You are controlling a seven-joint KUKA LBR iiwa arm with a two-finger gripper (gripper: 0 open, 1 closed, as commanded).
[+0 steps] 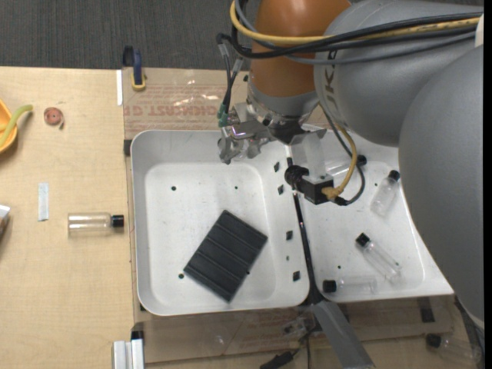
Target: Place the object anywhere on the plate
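Note:
A black ribbed rectangular plate [225, 254] lies tilted on the floor of the left bin [142, 206]. The right bin [419, 271] holds clear plastic vials with black caps: one near its far right [384, 194], one in the middle [377, 255] and one at the front [350, 285]. My gripper [240, 141] hangs below the orange band [296, 21], over the far edge of the left bin near the divider. It is well above and behind the plate. Glare and cables hide what it carries.
On the wooden bench left of the bins lie a clear vial with a black cap [94, 221], a white strip [43, 202], a small red disc [52, 115] and an orange bowl [6, 125]. The grey arm covers the upper right.

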